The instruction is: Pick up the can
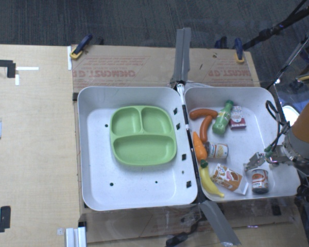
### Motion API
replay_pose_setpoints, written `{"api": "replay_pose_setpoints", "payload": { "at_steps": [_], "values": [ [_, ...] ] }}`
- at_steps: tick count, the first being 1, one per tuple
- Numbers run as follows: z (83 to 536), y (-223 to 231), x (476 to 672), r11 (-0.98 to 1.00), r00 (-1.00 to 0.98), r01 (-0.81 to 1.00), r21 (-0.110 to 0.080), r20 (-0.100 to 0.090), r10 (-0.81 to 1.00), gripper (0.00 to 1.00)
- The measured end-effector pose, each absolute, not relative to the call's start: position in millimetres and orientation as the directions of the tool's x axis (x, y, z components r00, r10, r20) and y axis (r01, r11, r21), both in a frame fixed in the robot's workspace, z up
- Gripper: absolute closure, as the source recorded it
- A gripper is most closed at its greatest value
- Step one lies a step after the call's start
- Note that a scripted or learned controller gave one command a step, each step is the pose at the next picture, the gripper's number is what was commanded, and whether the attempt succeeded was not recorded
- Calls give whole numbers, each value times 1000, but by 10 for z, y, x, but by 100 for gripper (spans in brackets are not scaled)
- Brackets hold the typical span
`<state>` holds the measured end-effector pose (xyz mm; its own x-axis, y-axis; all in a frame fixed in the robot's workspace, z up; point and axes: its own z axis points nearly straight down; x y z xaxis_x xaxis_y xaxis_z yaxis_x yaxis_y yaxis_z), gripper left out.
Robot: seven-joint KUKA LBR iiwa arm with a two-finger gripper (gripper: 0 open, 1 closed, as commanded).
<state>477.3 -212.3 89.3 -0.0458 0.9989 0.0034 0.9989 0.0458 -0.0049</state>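
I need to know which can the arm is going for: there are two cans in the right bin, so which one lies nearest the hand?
The red-labelled can near the bin's front edge, just below the hand. The other can lies beside the carrot.

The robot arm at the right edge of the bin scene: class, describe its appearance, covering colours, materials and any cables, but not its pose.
The arm's wrist end carries an orange band at the picture's right edge. Below it sits a grey metal gripper with shiny silver parts and a small green spot. Thin black cables loop beside it, over the right bin.
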Motion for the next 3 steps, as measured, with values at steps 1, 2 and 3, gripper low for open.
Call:
{"api": "replay_pose_setpoints", "payload": {
  "at_steps": [1,2,3],
  "values": [
    [961,-2134,4780,42,-42,999,-6,3,999,100],
    [961,-2135,4780,42,-42,999,-6,3,999,0],
    [891,-2109,4772,98,-98,995,-5,3,995,0]
  ]
}}
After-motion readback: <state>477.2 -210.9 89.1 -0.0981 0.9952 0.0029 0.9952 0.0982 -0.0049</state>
